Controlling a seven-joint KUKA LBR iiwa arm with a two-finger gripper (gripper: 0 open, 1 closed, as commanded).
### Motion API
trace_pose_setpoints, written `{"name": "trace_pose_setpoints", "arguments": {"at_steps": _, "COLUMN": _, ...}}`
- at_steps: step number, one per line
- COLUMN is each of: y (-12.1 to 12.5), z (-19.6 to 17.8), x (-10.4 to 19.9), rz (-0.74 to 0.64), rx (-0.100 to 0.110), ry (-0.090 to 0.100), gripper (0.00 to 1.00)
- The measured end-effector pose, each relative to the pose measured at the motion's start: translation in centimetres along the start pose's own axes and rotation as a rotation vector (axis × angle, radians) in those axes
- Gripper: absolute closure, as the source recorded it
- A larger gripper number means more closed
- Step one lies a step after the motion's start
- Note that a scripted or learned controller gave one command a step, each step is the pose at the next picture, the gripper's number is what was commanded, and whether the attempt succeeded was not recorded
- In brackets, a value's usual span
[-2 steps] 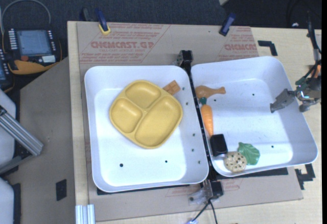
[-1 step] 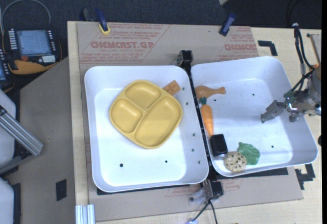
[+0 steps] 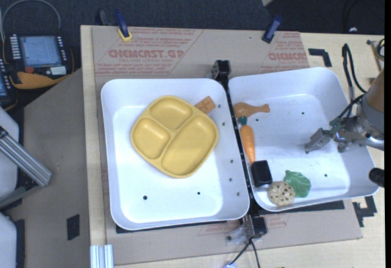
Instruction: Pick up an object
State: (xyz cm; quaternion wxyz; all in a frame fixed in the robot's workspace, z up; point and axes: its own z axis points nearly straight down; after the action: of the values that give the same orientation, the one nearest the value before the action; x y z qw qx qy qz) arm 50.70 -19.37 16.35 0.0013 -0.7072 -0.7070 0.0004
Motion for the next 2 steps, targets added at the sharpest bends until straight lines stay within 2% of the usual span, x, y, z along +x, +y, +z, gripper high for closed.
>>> {"name": "trace_pose_setpoints", "arguments": {"at_steps": 1, "y": 0.6, "z": 5.0, "x": -0.8, "rz": 0.000, "rx": 0.000, "ry": 0.000, "gripper": 0.00}}
{"name": "trace_pose_setpoints", "arguments": {"at_steps": 2, "y": 0.7, "z": 3.8, "x": -0.8, "rz": 0.000, "rx": -0.005, "ry": -0.003, "gripper": 1.00}}
